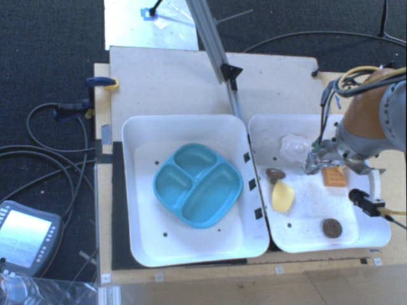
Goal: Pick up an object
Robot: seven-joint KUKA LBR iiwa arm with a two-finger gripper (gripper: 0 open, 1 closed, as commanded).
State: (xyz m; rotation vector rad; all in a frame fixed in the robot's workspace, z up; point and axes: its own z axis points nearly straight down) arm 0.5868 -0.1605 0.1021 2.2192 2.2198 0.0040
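We saw the hand (316, 161) low in the right bin (299, 241), beside a clear cup (294, 147) and an orange block (334, 176) partly hidden by the wrist. A yellow piece (283, 196) lay nearby.

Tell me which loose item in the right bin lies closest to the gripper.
The orange block, just beside the gripper; the yellow piece and brown lump lie farther off.

arm (375, 110) cut off at right edge, claw (313, 164) fingers too small to read, orange block (334, 176) partly hidden
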